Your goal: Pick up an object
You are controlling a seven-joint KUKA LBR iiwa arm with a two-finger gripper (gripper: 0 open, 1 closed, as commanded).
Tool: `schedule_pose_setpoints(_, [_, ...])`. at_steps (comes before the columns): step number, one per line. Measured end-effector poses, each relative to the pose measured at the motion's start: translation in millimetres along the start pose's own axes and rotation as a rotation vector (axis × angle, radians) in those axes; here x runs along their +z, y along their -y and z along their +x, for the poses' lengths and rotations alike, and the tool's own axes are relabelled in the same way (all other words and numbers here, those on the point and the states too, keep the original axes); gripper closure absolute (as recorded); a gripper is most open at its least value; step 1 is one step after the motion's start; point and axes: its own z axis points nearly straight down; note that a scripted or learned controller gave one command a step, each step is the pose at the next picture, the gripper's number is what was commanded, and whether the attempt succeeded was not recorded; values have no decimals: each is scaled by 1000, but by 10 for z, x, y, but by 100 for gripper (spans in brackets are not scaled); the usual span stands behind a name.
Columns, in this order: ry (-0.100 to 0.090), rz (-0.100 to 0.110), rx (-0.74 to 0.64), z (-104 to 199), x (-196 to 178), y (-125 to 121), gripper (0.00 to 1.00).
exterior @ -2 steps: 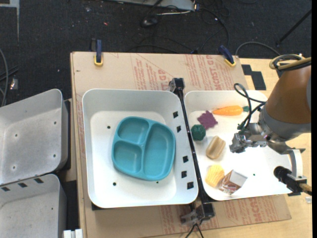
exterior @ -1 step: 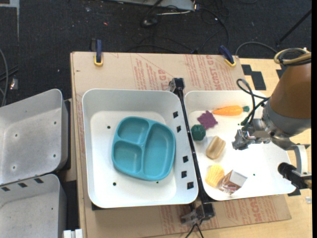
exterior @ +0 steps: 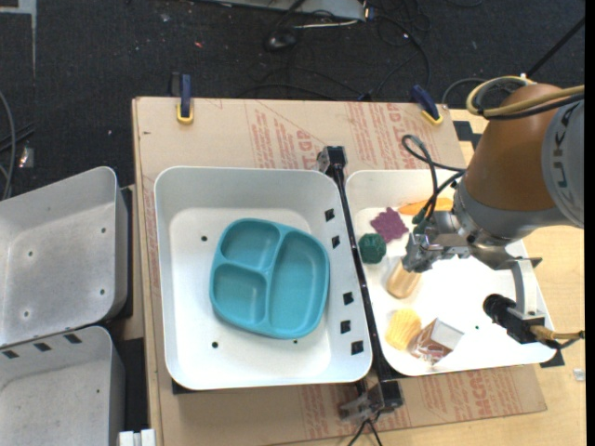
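The pincer point(exterior: 416, 254) hovers touching the tan cylinder point(exterior: 403, 281) in the right bin point(exterior: 483, 360); its opening cannot be told. The cylinder looks light, stiff and smooth, best pinched across its sides.

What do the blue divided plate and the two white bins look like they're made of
The blue divided plate looks like molded plastic: one even teal color, rounded compartment walls, a soft matte sheen. The left bin and right bin also seem plastic, or possibly coated metal: smooth white surfaces, rounded corners, thin raised rims. The view can't settle which.
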Motion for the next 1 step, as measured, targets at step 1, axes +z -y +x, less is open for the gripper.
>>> schedule_pose_setpoints(1, [0, -1, 1, 464, -111, -215, 100])
